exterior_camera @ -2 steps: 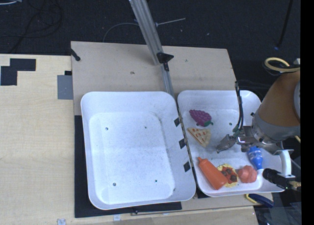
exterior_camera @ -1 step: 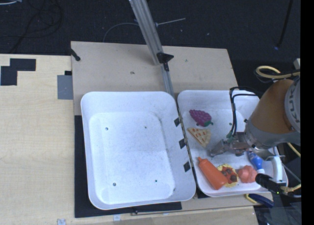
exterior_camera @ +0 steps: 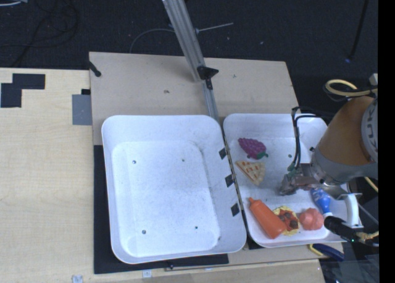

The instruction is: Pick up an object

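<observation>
Nearest the camera, along the front wall of the right bin (exterior_camera: 271, 121), a cluster of small toys lies in a row. The orange carrot (exterior_camera: 266, 217) lies with its long axis running diagonally, its narrower end toward the upper left near the divider and its broad end toward the lower right. Touching its broad end is a small yellow and red piece (exterior_camera: 287, 219), and just beside that sits a pink rounded toy (exterior_camera: 310, 219). A blue object (exterior_camera: 321, 201) rests near the bin's right side, just above the pink toy, partly hidden by the arm.

Farther back, near the middle of the right bin, a tan waffle wedge (exterior_camera: 252, 170) lies flat with its point toward the lower right. Beyond it sits a bunch of purple grapes (exterior_camera: 252, 147), its long axis roughly left to right, with a bit of green at its right end.

The gripper (exterior_camera: 295, 183) hangs low inside the right bin, to the right of the waffle and above the yellow and red piece; its fingers are too dark and blurred to tell whether they are spread or pressed together, and nothing can be seen between them. The arm (exterior_camera: 349, 139) reaches in from the right, its orange band above the wrist, bent downward into the bin.

The left bin (exterior_camera: 123, 127) stands just beside the right one, their walls touching. At the far end a metal rail (exterior_camera: 185, 34) slants across the bench (exterior_camera: 259, 84).
</observation>
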Robot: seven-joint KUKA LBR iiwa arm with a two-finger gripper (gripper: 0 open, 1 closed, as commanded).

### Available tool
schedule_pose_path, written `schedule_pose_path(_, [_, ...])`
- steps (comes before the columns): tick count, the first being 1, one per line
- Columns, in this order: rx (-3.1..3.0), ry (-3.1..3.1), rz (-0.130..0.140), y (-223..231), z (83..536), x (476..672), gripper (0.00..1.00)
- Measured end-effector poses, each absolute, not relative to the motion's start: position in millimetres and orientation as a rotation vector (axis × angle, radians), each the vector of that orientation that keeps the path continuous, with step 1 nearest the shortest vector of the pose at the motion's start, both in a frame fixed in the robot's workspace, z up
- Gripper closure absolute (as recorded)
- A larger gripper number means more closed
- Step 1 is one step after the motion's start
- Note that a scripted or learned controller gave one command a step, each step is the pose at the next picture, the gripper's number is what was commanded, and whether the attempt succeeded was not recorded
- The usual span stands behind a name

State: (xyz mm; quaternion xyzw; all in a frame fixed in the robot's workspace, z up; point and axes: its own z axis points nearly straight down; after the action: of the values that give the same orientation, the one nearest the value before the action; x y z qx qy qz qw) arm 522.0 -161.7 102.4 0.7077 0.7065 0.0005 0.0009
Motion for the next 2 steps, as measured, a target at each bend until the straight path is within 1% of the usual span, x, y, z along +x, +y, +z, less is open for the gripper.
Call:
schedule_pose_path(1, [2.22, 2.22, 0.002, -160.9, 144.0, 522.4, 1.0])
schedule_pose_path(2, [2.218, 2.219, 0.004, -153.4, 202.2, 526.6, 1.0])
